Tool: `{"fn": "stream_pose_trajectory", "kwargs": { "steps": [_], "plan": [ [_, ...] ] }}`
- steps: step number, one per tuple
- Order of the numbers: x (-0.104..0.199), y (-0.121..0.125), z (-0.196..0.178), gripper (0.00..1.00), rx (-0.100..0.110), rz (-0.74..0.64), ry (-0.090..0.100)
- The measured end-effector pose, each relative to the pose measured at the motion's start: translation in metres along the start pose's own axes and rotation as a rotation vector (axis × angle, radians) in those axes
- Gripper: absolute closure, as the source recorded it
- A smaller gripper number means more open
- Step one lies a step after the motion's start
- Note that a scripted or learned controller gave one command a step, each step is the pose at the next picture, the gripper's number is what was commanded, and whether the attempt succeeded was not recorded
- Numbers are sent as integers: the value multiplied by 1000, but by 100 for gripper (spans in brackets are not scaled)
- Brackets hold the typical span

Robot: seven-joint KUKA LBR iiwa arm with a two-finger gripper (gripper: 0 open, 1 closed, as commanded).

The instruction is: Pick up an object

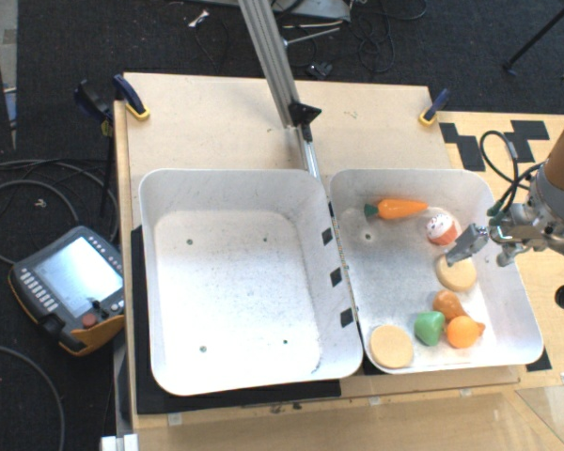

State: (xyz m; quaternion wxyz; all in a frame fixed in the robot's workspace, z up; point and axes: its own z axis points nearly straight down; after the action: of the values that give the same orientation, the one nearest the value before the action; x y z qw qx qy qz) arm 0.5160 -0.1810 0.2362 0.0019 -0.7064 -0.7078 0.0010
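The right bin holds several toy foods. An orange carrot lies at its far side, with a white and red ball to its right. Nearer are a beige lump, a small orange piece, a green piece, an orange fruit and a round beige disc. My gripper reaches in from the right, hanging just above and beside the beige lump. Its fingers stand open, and nothing shows between them.
The left bin sits beside the right one, sharing a middle rim. A metal pole slants over the bench's far side. Yellow clamps mark the bench's far corners. A teach pendant lies on the floor at left.
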Motion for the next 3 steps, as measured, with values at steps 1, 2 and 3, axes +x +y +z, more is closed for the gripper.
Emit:
{"fn": "stream_pose_trajectory", "kwargs": {
  "steps": [1, 2, 3],
  "plan": [
    [0, 1, -2, 0, -4, 2, -1],
    [0, 0, 62, 0, 2, 4, 1],
    [8, 7, 112, 0, 0, 2, 0]
  ]
}}
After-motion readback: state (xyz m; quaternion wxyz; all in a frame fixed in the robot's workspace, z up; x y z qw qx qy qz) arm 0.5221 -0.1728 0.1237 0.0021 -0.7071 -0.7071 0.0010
